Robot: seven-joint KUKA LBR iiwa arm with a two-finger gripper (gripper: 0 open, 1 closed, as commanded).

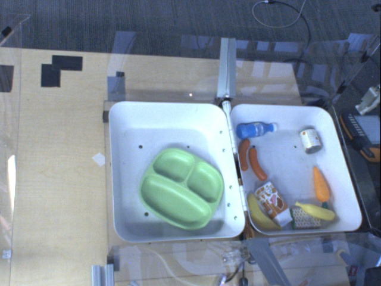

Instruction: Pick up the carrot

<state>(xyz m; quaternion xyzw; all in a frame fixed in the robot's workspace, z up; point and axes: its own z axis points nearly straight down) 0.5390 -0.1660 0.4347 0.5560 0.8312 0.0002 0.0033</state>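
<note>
The carrot lies in the right bin, toward four o'clock of its floor, close beside the right wall and running roughly twelve to six. The step in hand, by my judgement, is the approach. A good grasp would come straight down over the carrot's thick middle, with the fingers set across its width at three and nine o'clock, not along its length. The finger on the three o'clock side has little room before the bin wall, so the descent should be vertical and the opening only modest.

Neighbours matter. A yellow banana sits just beside the carrot's lower tip at six o'clock, next to a small patterned packet whose kind I cannot quite make out. The silver can stands well apart at twelve o'clock. Gripping above the midpoint keeps the fingers away from the banana.

The left bin holds a green divided plate, which plays no part here.

As for the arm's pose and its end effector, I cannot tell: nothing in this view settles whether it is open or closed.
</note>
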